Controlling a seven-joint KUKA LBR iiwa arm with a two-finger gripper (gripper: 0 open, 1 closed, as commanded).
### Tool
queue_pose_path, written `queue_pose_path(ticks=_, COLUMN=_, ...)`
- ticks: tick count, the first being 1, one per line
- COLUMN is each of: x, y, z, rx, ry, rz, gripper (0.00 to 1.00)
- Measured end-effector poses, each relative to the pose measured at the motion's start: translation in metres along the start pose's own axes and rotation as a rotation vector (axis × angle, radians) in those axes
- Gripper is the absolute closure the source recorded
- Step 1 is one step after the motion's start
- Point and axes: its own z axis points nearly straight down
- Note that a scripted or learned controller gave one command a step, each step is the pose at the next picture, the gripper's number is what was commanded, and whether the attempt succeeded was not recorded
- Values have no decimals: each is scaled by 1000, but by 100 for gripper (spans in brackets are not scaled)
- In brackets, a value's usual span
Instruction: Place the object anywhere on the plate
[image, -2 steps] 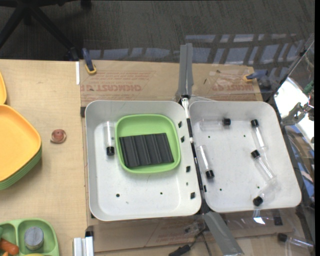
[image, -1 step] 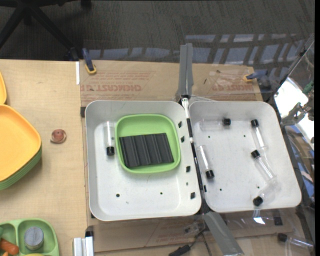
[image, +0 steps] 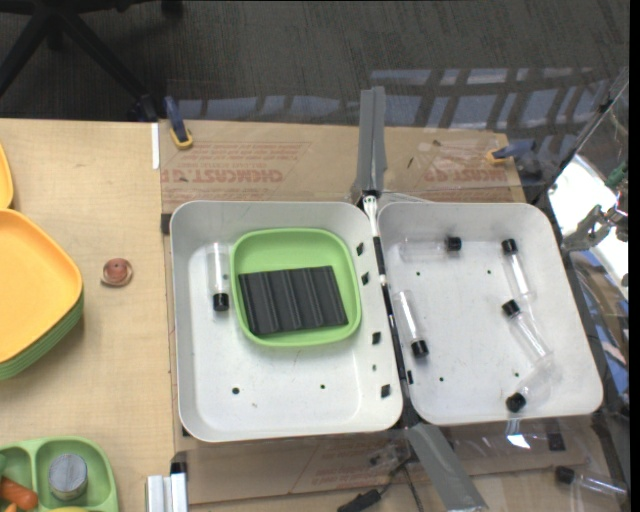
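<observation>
Lying flat, a dark ridged block (image: 291, 299) covers the green plate (image: 295, 246).

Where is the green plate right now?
In the camera view, the green plate sits in the left white bin, toward its far side, with a dark ribbed block on it and a clear black-capped tube just left.

The left bin (image: 200, 390) has open white floor below and right of a green plate (image: 292, 246) carrying a dark ridged block (image: 291, 300); one clear tube (image: 219, 276) lies just left of the plate. The right bin (image: 460, 390) has open floor at its centre, with clear tubes (image: 520, 300) scattered along its edges.
</observation>
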Motion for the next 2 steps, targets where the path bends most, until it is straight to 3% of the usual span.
queue_pose_path(ticks=2, x=0, y=0, z=0, rx=0, ry=0, rz=0, gripper=0)
